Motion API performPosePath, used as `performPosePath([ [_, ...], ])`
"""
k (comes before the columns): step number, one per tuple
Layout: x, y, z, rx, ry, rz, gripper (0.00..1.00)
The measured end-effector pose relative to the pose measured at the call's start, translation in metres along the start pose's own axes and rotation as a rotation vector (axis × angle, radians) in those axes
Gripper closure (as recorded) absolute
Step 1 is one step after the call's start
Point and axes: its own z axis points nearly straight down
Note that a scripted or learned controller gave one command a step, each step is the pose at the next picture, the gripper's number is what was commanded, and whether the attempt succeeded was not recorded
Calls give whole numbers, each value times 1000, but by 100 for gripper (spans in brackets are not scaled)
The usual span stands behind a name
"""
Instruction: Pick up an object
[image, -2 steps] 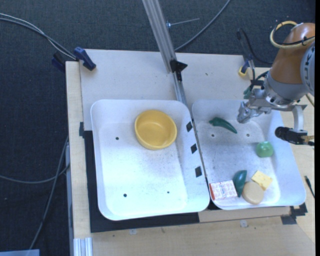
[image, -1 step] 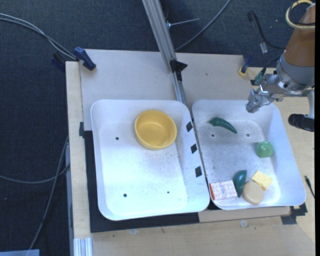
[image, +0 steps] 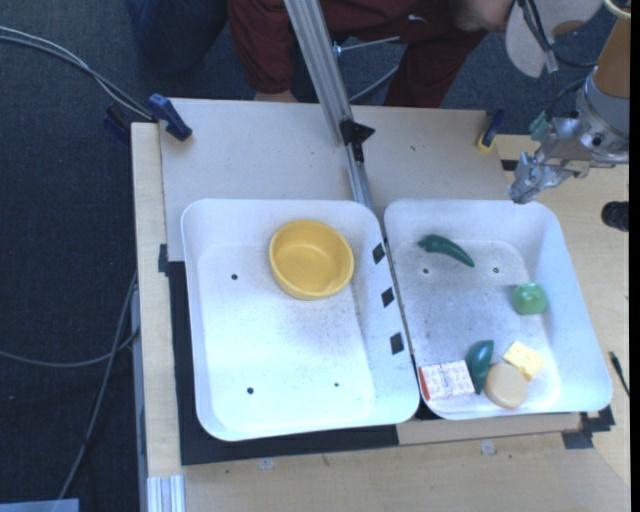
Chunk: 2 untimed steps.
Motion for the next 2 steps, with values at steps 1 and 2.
performPosePath([
  [1,55,-2,18,18,6,-4,100],
  [2,101,6,24,19,6,-3,100],
])
